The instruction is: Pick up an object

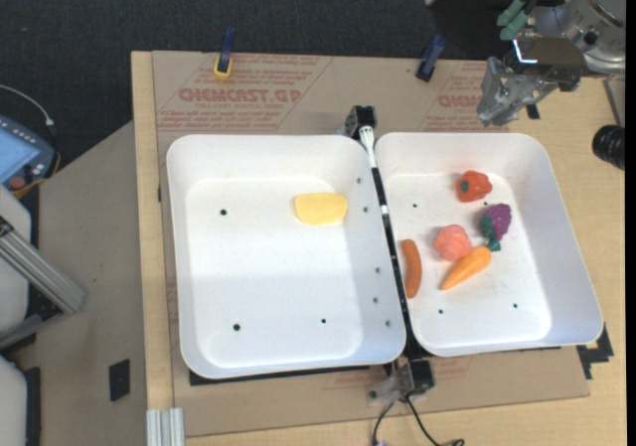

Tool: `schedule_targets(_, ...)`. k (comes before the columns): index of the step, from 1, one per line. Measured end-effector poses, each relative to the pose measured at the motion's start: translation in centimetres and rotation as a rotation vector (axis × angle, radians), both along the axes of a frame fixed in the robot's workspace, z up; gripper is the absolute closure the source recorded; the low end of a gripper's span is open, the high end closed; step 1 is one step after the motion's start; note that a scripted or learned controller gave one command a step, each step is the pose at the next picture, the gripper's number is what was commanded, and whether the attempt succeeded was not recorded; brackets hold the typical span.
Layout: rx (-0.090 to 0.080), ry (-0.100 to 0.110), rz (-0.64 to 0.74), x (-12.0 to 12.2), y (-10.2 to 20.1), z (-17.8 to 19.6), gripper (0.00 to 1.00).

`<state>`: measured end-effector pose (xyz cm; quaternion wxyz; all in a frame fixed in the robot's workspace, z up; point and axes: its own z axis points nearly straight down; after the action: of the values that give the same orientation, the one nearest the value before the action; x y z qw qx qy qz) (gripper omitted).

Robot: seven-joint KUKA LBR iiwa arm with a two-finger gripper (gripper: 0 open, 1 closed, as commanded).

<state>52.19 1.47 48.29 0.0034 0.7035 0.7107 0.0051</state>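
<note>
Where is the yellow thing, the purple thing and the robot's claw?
yellow piece [320,209]: camera view, middle of its top.
purple piece [497,220]: camera view, its rounded body.
gripper [497,106]: camera view, between its fingertips, above the right bin's far rim.

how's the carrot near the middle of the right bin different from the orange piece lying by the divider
The carrot is a brighter orange with a green tip; the orange piece by the divider is darker, reddish orange, with no green. The carrot lies slanted and touches the pink item; the orange piece runs almost along the divider, apart from the others. Both are long, narrow and lie flat in the right bin.
</note>
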Motion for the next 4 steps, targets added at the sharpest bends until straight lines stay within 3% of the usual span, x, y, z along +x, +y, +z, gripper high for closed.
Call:
schedule_targets(1, -0.003, 0.029, -0.006, -2.3, 3.8, -14.3, 1.0)
schedule_targets(2, 0.0, -0.009, -0.011, -4.2, 1.7, 3.0, 1.0)
schedule_targets(3, -0.004, 0.026, -0.009, -4.4, 4.3, -10.3, 1.0)
schedule_targets(4, -0.004, -0.006, -0.017, -4.2, -3.2, 4.5, 1.0)
